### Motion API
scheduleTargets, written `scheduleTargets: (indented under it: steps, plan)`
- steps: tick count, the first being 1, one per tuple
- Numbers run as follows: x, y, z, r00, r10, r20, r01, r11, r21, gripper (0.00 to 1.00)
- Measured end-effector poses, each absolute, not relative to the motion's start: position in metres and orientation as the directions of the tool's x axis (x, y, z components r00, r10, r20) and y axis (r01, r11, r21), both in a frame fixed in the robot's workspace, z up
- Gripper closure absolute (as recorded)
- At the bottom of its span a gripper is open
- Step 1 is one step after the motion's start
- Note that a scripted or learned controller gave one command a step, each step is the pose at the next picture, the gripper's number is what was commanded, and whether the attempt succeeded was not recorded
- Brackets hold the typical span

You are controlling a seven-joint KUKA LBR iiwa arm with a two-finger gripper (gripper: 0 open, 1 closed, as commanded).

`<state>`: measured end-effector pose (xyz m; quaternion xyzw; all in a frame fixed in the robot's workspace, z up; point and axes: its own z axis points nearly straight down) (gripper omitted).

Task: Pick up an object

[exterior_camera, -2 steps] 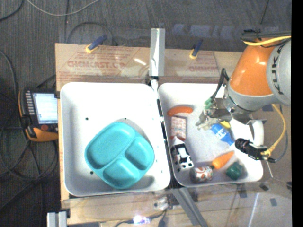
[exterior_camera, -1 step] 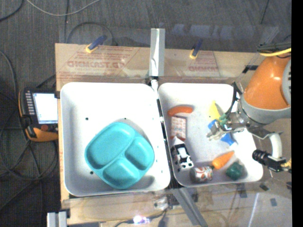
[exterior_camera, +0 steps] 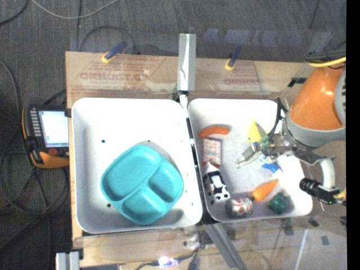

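While we cannot tell the claw's (exterior_camera: 251, 155) state, it sits low in the right white bin (exterior_camera: 236, 107), just left of a small blue object (exterior_camera: 271, 166) and beyond an orange plastic carrot (exterior_camera: 264, 190).

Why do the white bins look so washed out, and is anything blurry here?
Camera view: bright overhead light bleaches the bins' walls; the teal plate casts a soft shadow; the gripper and the small toys near it look smeared and hard to make out.
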<state>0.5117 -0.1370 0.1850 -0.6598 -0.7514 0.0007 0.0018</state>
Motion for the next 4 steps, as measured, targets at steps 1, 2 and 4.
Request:
scheduleTargets:
  steps: [1,2,4]
  plan:
    - [0.55,-0.197,0.183,-0.132,0.991,0.001,0.991,0.132,-0.003,0.0]
    - [0.577,-0.204,0.089,-0.178,0.984,-0.003,0.984,0.178,0.009,0.0]
    - [0.606,-0.164,0.188,-0.102,0.995,-0.001,0.995,0.102,-0.003,1.0]
